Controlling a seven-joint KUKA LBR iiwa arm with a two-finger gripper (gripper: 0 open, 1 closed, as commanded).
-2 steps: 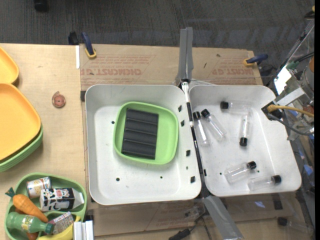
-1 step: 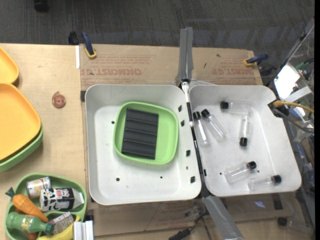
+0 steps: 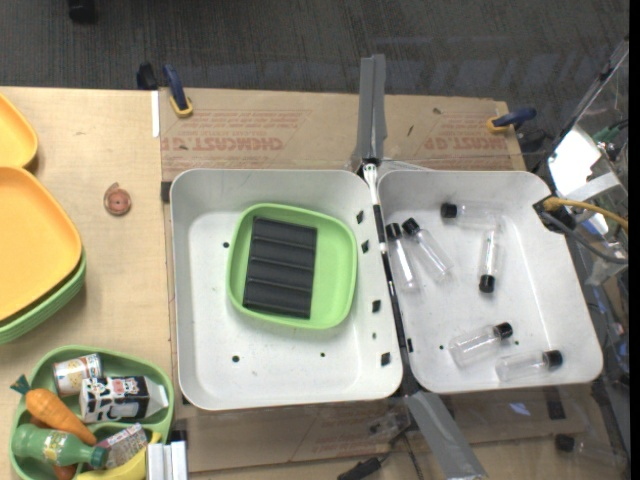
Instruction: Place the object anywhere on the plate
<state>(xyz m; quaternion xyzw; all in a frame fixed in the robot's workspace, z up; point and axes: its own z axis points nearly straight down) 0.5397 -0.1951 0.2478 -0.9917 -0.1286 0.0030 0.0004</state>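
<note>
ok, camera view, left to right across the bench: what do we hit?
Stacked yellow plates → small brown disc → left bin → green plate holding a black ridged block → right bin with six clear black-capped vials, such as one near the divider.

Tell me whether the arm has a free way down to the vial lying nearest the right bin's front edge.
Probably yes: that vial lies apart from the others, with nothing over it.
</note>
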